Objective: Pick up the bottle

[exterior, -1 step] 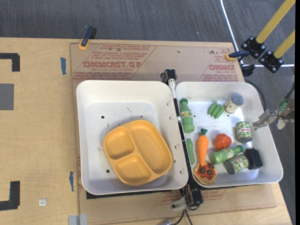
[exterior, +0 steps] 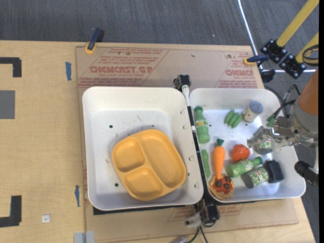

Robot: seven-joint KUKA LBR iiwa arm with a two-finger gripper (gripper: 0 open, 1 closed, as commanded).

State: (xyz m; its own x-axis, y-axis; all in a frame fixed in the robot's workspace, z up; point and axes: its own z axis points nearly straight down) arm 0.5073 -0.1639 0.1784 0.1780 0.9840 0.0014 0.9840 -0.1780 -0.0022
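The left bin (exterior: 96, 151) holds a yellow tray (exterior: 148, 164); the right bin's (exterior: 289, 189) bottle (exterior: 202, 125) lies at nine o'clock, the gripper (exterior: 263, 138) hovering released at three.

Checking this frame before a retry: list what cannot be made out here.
- Tool: blurred in the camera view, so whether it is open or shut cannot be told.
- Arm: cut off by the right edge.
- Labels on the bottles: too small to read.
- Dark item beside the lower bottle: unclear what it is.

Lay in the left bin (exterior: 96, 105): a tray (exterior: 148, 163), toward its front edge. Lay along the right bin's (exterior: 288, 189) left wall: a bottle (exterior: 201, 125), a carrot (exterior: 218, 159) just beside.
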